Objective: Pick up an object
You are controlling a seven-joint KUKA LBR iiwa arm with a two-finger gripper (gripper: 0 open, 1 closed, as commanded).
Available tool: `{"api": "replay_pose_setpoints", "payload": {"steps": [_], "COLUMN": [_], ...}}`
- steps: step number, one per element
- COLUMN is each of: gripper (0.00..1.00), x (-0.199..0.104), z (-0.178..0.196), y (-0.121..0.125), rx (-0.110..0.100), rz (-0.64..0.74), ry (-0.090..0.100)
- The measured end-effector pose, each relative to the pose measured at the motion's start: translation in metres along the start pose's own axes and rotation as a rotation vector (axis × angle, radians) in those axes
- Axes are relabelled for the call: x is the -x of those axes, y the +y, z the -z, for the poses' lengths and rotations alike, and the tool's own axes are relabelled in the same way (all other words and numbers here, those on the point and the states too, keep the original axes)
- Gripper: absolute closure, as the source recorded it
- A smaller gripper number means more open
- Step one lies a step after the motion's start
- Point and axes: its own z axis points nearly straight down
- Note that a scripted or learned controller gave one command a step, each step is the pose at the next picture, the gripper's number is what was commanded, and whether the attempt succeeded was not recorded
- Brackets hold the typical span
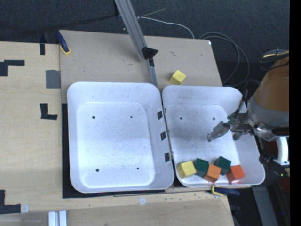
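Arm [273,95]: cut off at the right edge, leaving its orange band and grey wrist. Pincer [217,133]: small and blurred; finger spacing cannot be read. Blocks at the right bin's [235,94] near wall: the orange block [213,172] overlaps the dark green ones [201,165], hiding parts of them. Pole [130,20]: cut off by the top edge. Worktop [28,98]: runs off the left and bottom edges.

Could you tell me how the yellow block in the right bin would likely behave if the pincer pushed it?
The yellow block looks cube-shaped with flat faces, so it would probably slide, not roll. It touches the green block, so that would likely shift too. It looks rigid and probably light.
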Motion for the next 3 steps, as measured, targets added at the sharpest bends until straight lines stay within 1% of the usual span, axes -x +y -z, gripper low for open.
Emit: {"api": "replay_pose_setpoints", "payload": {"steps": [1, 2, 3], "gripper": [0.00, 0.00, 0.00], "x": [-0.040, -0.071, -0.109], "z": [-0.020, -0.013, -0.013], "y": [0.037, 0.070, 0.006], "rx": [-0.001, 0.002, -0.006], "rz": [0.005, 0.005, 0.001], "ry": [0.001, 0.001, 0.002]}}
